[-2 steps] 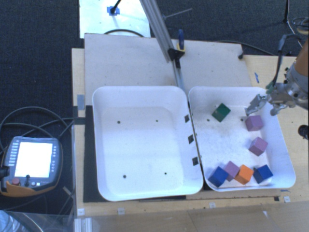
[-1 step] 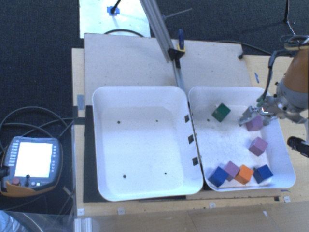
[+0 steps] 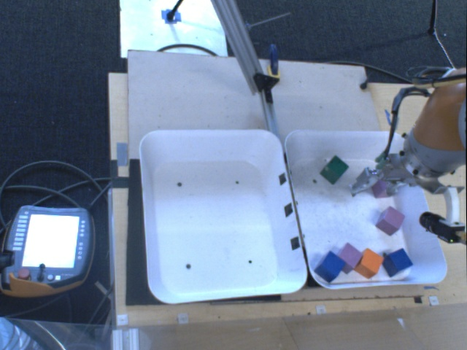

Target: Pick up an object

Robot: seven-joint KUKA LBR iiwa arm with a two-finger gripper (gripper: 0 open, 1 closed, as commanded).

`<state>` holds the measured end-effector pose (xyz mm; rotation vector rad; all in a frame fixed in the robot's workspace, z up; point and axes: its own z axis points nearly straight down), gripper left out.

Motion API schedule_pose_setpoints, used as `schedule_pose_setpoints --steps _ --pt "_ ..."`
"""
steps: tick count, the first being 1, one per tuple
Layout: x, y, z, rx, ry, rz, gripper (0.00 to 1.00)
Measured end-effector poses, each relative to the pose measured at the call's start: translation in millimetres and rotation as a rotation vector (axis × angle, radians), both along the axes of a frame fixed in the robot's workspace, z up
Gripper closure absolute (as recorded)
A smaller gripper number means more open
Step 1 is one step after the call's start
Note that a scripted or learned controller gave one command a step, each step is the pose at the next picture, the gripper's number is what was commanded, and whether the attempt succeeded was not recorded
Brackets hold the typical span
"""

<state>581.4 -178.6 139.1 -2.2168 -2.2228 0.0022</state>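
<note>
Arm: we see the grey arm with its orange band (image 3: 444, 119) reaching in from the right, over the right-hand shallow white plastic bin (image 3: 438, 272).
Gripper: our metal two-finger gripper (image 3: 371, 184) sits low over the upper middle of that bin, fingers pointing left.
Finger state: we cannot tell whether the fingers are apart or together; they blur into one grey shape.
Nearest object: a small purple cube (image 3: 381, 189) lies right at the gripper, partly hidden under it; we cannot tell whether it is between the fingers or only beside them.
Green block: a dark green cube (image 3: 334, 170) rests just left of the gripper and a little farther back, apart from it.
Second purple block: a pale purple cube (image 3: 390, 220) sits near the gripper, toward the front of the bin.
Front row: well in front of the gripper, along the bin's near wall, we see a blue cube (image 3: 330, 265), a mauve cube (image 3: 351, 256), an orange cube (image 3: 369, 262) and another blue cube (image 3: 397, 262); the first three touch.
Left bin: the other white bin (image 3: 157, 195) lies well left of the gripper.
Pendant: a grey and orange control pendant (image 3: 45, 250) lies far left of the gripper, off the bench.
</note>
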Motion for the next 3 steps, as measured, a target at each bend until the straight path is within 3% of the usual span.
schedule_pose_setpoints --steps 1,2,3 --pt "2 -1 14 -0.002 -0.007 0.002 1.0" --pt "6 -1 58 -0.002 -0.009 0.002 1.0" --pt "7 -1 78 -0.002 -0.007 0.002 1.0"
